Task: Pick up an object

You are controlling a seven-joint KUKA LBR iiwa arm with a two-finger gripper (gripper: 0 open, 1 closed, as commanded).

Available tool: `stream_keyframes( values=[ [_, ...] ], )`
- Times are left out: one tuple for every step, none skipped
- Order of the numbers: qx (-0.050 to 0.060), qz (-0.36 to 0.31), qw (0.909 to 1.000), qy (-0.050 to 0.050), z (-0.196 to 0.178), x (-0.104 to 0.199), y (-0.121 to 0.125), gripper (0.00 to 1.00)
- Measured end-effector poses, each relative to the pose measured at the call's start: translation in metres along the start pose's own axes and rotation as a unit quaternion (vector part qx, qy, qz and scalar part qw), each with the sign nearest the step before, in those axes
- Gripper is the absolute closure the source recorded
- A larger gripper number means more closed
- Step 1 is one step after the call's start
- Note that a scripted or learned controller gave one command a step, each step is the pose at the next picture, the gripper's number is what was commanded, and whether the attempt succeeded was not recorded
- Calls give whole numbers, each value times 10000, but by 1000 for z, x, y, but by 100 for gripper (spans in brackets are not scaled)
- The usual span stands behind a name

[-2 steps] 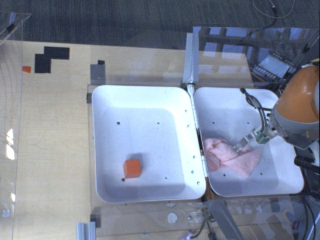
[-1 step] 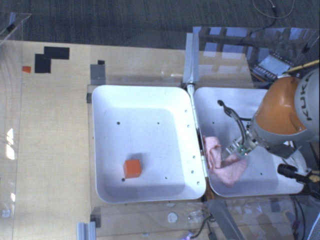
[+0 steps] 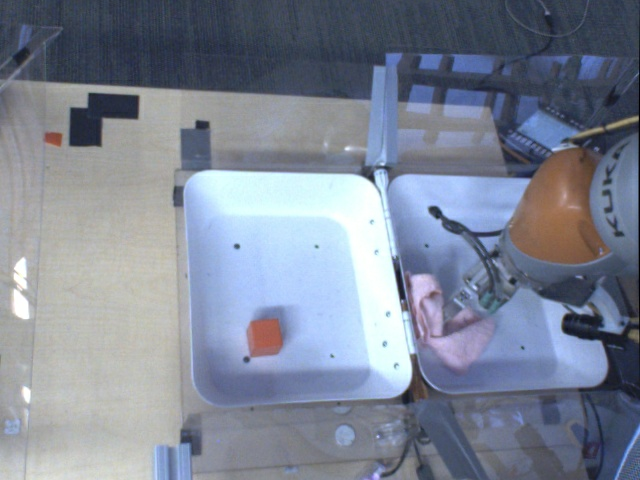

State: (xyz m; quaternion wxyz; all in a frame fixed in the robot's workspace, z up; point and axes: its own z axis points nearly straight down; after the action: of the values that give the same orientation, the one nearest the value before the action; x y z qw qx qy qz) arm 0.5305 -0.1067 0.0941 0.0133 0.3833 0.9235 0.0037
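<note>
A: Pale wood bench (image 3: 110, 298), dark floor across the top of the frame. Two white bins at centre, side by side. Left bin (image 3: 300, 208) has an orange block (image 3: 265, 337) low and left of its middle, lying well apart from the walls.

B: And the right bin (image 3: 440, 203)?

A: A pink cloth (image 3: 445, 328), bunched against the divider wall at the bin's lower left. The arm (image 3: 565, 223) comes in from the right of the frame, orange band over the bin's right half, so much of that floor is covered.

B: Gripper?

A: The gripper (image 3: 478, 296) is low over the cloth's upper right edge, touching it or just above; the slant of the view leaves that unsettled. Whether it is apart, together, or clamped on cloth cannot be told, since the tip is small and blurred against the fabric.

B: Why there?

A: Likely the cloth is the pick. It is the nearest thing to the arm's side, and a raised fold gives something to pinch. The risk is catching a thin edge that slips free.
</note>
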Motion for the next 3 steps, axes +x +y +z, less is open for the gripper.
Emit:
stream_keyframes(
  values=[
    [-25, -7, 10000, -4, -12, -1, 3, 100],
    [-24, -4, 10000, -5, -12, -1, 3, 0],
    [66, 887, 9960, 66, -11, -41, 39, 0]
  ],
)
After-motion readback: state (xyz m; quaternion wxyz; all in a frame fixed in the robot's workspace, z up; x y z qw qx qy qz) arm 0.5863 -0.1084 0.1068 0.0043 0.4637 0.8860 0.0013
